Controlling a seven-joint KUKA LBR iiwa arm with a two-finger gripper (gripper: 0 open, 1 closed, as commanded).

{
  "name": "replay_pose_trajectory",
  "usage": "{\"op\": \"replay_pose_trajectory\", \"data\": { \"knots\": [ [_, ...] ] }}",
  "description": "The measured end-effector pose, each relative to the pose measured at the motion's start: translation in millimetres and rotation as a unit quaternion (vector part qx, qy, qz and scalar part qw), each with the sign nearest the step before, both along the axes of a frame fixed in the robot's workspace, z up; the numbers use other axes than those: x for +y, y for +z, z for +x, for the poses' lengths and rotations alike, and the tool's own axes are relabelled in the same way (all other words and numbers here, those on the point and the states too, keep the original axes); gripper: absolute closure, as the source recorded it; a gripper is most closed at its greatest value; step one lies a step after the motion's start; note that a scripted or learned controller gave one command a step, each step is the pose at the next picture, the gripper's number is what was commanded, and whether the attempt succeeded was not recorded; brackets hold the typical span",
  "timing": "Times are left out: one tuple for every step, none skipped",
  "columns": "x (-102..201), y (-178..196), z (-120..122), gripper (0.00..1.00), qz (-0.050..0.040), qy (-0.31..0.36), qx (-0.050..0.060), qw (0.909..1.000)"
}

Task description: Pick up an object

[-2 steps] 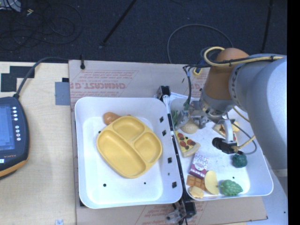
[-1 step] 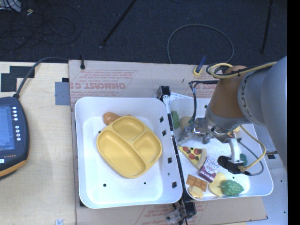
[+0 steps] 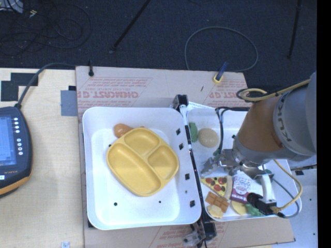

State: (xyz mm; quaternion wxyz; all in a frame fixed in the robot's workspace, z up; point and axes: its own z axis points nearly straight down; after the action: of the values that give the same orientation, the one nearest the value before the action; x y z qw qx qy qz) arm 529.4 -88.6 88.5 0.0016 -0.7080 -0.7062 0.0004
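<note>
My gripper hangs low over the right bin, just above a toy pizza slice. Near it lie a beige ball, a green piece by the bin's left wall, a brown waffle, a maroon and white packet and a yellow slice. The grey arm with its orange band covers the right part of this bin. I see nothing held in the gripper.
The left bin holds a yellow divided plate with an orange object behind it. A divider wall separates the bins. A handheld control pendant lies on the bench at far left. Cables trail by the arm.
</note>
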Motion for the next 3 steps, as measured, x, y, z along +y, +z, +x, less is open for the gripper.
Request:
{"op": "replay_pose_trajectory", "data": {
  "knots": [
    [-0.4,0.3,-54.1,0.00,-0.0006,0.001,-0.002,1.0000],
    [-94.6,1.3,-12.4,0.00,0.0063,0.003,0.001,1.0000],
    [-119.6,3.3,118.4,0.00,0.0076,0.003,0.006,1.0000]
  ]
}}
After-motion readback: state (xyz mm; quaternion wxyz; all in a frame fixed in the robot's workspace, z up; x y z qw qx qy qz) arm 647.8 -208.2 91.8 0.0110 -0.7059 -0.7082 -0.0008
